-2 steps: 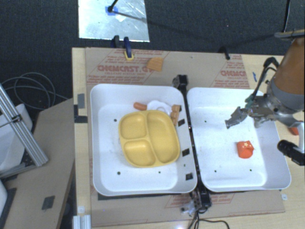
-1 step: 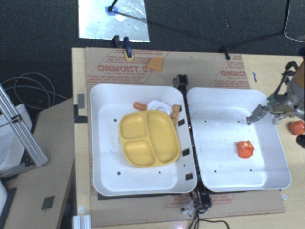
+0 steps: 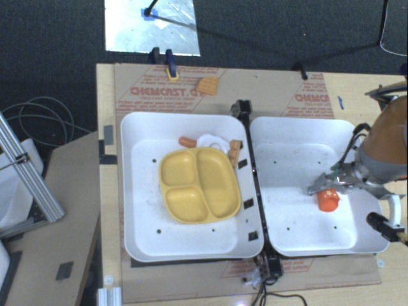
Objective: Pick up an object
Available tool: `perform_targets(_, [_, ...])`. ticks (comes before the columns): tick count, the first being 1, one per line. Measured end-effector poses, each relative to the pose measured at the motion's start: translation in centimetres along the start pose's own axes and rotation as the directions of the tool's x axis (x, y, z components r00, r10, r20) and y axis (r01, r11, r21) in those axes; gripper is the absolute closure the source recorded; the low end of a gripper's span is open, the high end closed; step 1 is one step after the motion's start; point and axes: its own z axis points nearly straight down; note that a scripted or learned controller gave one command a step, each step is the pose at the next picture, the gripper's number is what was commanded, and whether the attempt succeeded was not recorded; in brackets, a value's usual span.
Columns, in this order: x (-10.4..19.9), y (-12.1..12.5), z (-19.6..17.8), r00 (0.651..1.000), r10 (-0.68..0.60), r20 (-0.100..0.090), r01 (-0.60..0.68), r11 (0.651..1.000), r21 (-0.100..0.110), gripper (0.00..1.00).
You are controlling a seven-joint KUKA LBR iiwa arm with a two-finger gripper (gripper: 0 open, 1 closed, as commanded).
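Gripper (image 3: 326, 187) low in right bin (image 3: 299, 234), finger spread impossible to tell, small orange object (image 3: 329, 200) just below it at right centre of frame, yellow divided tray (image 3: 199, 185) in left bin (image 3: 137, 234), centre-left.

Bench (image 3: 108, 171) carries brown cardboard sheet (image 3: 191, 88); 2 white bins (image 3: 137, 171) (image 3: 299, 132) side by side, tan piece (image 3: 208, 85) on cardboard.
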Motion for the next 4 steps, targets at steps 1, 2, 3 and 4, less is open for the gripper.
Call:
perform_targets(1, [0.0,0.3,-1.6,1.0,-0.002,0.002,0.002,1.0,-0.006,1.0])
perform_targets(2, [1.6,0.7,-8.4,1.0,-0.006,0.002,0.006,1.0,-0.009,1.0])
perform_targets(3, [13.0,3.2,-0.2,1.0,-0.015,-0.004,0.015,1.0,-0.001,1.0])
perform_targets(4, [20.0,9.9,-11.3,1.0,-0.014,-0.002,0.014,1.0,-0.017,1.0])
